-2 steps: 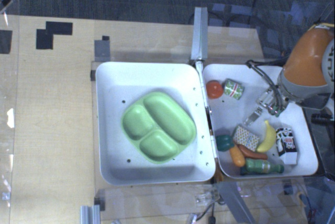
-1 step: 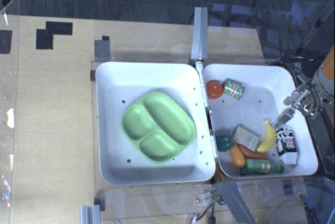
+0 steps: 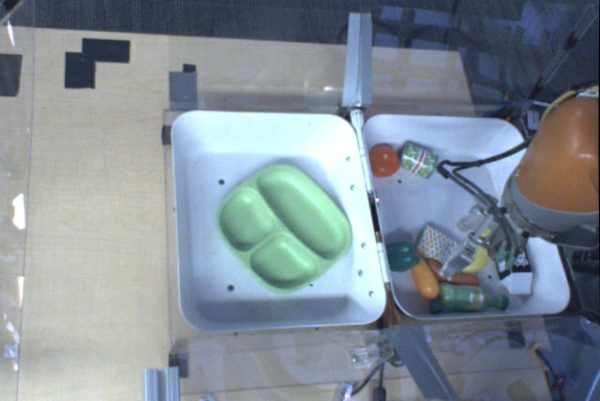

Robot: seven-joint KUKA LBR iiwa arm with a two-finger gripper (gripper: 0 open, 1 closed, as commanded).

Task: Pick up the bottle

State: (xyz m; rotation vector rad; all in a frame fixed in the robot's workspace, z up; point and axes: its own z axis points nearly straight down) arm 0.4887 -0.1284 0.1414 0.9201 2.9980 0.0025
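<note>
The bottle [image 3: 472, 299] is green and lies on its side along the front wall of the right bin [image 3: 469, 132]. My gripper [image 3: 480, 246] hangs low over the front right part of that bin, just above and behind the bottle, among several small items. Nothing shows whether it touches the bottle. The grey arm with its orange band [image 3: 562, 167] comes in from the right and covers the bin's right side.
Near the bottle lie an orange piece [image 3: 425, 278], a teal piece [image 3: 403, 255], a patterned grey packet [image 3: 434, 241] and a yellow item [image 3: 478, 260]. A red ball [image 3: 383, 159] and a green-white can [image 3: 418, 159] sit at the back. The left bin [image 3: 202, 296] holds a green divided plate [image 3: 284, 226].
</note>
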